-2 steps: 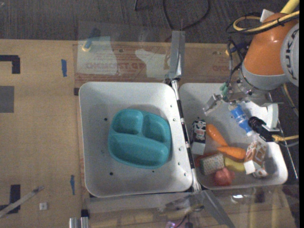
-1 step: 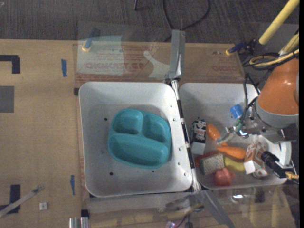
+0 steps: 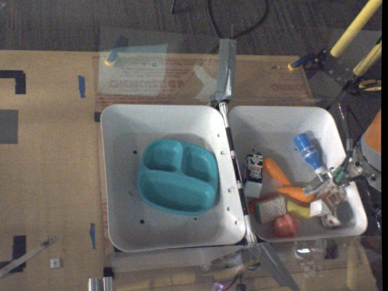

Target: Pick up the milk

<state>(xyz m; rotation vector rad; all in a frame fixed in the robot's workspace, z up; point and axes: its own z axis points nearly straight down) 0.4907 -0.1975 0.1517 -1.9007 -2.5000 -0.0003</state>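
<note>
Cardboard-topped bench (image 3: 48,162) (dark carpet (image 3: 91,11) beyond)

Even, dim overhead light; soft focus, mild glare on white bins (image 3: 115,162).

Carrots (image 3: 285,180) probably crowd milk (image 3: 253,165).

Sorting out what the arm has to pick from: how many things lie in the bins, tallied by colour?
Teal: 1, divided plate
Blue: 1, bottle
Orange: 2, carrots
Red: 1, round fruit
Black-and-white: 1, milk carton
Yellow: 1, block
Green-tan: 1, sponge-like block
Total: 8
</note>
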